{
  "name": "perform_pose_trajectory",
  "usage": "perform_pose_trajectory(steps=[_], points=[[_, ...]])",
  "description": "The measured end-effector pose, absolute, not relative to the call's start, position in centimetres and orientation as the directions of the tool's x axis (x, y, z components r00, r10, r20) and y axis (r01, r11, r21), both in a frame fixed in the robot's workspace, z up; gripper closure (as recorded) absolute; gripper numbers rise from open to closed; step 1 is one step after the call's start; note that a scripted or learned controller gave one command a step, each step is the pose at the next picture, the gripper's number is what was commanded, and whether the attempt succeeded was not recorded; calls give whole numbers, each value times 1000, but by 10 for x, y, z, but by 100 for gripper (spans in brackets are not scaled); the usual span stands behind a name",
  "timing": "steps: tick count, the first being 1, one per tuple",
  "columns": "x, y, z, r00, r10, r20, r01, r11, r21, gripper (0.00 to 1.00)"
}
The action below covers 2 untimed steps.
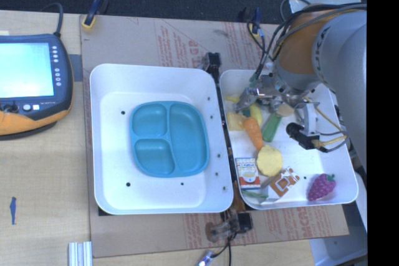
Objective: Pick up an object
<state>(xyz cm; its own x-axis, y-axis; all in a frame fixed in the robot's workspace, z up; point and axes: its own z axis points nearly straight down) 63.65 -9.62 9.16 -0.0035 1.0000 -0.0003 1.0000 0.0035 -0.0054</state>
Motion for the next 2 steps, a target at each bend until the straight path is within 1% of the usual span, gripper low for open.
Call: perform_pose_trajectory(steps=[1,2], points=[[636,-97,102,-4,1000,0,1000,4,-10,100],[607,-42,254,-5,1000,0,1000,5,0,100]])
